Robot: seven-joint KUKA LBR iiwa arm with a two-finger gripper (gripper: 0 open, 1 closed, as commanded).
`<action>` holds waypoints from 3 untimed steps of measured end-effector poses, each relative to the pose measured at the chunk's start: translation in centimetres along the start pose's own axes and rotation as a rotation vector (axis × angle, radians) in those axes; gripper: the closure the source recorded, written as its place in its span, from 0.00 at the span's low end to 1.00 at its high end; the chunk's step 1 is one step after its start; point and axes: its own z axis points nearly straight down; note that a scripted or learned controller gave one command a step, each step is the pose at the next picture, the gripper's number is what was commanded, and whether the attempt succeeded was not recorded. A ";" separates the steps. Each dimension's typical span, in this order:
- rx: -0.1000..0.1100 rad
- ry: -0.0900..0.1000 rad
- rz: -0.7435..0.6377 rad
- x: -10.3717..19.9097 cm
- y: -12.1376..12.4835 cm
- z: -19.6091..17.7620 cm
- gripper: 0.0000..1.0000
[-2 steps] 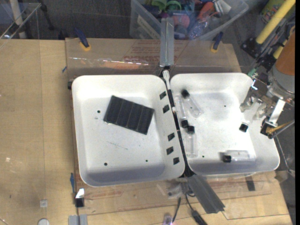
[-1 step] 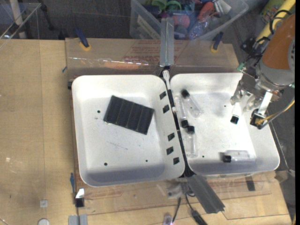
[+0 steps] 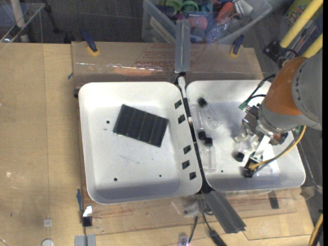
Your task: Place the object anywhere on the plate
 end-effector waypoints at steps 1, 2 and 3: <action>-0.004 0.001 0.209 2.2 -3.2 0.0 1.00; 0.000 0.005 0.369 1.1 -1.9 0.0 1.00; -0.006 -0.001 0.627 2.7 -1.9 0.0 1.00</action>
